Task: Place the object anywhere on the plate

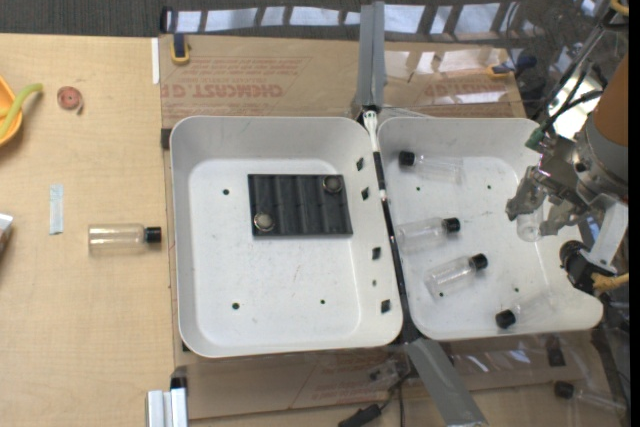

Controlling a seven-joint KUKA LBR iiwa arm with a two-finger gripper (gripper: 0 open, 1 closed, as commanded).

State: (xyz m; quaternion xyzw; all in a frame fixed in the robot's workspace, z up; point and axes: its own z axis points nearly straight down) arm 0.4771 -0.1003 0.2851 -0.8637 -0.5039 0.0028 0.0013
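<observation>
A black ridged plate (300,205) lies in the left bin (200,245), with two small capped vials standing on it, one at its front left corner (263,222) and one at its back right corner (333,184). Several clear vials with black caps lie in the right bin (470,320): one at the back (425,165), one in the middle (432,229), one lower (455,272) and one near the front rim (520,310). My gripper (533,212) hangs over the right side of the right bin. A pale translucent shape sits at its tip; I cannot tell what it is.
On the wooden bench to the left lie another clear vial (122,236), a small white strip (56,209), a pink disc (68,97) and an orange thing (8,115) at the edge. Cardboard (260,80) lies behind the bins.
</observation>
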